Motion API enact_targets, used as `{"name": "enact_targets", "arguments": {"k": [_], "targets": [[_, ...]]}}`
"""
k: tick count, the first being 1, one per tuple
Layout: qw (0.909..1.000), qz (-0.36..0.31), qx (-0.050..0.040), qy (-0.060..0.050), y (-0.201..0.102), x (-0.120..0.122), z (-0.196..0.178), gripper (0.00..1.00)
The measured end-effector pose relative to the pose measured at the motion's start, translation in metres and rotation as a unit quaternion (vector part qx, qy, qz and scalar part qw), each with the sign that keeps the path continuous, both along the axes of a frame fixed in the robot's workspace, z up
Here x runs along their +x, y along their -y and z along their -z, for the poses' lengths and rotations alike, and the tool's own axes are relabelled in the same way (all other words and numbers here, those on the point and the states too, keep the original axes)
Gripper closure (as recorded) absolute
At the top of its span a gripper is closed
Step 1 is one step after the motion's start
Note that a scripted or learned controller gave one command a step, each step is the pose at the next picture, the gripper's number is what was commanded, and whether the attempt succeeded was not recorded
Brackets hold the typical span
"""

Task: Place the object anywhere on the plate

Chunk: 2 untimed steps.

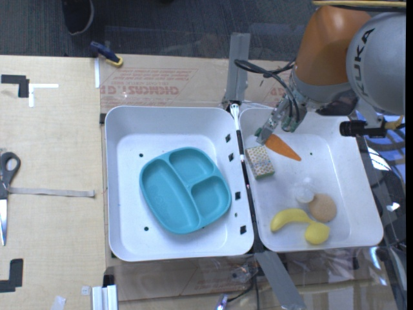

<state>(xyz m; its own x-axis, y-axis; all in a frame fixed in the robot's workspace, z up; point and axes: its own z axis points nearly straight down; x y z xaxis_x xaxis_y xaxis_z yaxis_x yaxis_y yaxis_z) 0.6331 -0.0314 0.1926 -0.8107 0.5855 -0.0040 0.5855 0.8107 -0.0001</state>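
A light wooden bench [45, 237] fills the near and left of the scene, and beyond its far edge lies dark grey carpet [193, 11]. A sheet of brown cardboard [161, 82] printed with red lettering lies under the far side of two white bins. The grey and orange arm [348, 44] comes in from the far right and ends over the right bin [352, 173]. The left bin [122, 192] holds a blue plate [184, 189] with three compartments, lying flat near its middle. At the far left corner of the right bin the gripper [271, 131] hangs just above the blunt end of an orange carrot [284, 147], whose tip points to the right; whether its fingers are apart, together or touching the carrot cannot be told. Just near of the carrot, against the bin's left wall, lies a speckled sponge [260, 162]. Nearer, in the right bin, sit a tan egg-shaped thing [322, 207], a banana [289, 219] and a lemon [316, 233], close together. A pair of scissors [6, 186] lies at the bench's left edge, and a blue and yellow clip [106, 53] lies at its far edge.
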Motion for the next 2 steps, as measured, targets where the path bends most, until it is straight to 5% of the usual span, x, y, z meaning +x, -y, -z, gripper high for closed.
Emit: {"name": "enact_targets", "arguments": {"k": [1,2], "targets": [[0.9991,-0.043,0.001,0.0,-0.0725,-0.0142,-0.0114,1.0],[0.9991,-0.043,0.0009,0.0,-0.0723,-0.0142,-0.0114,0.0]]}}
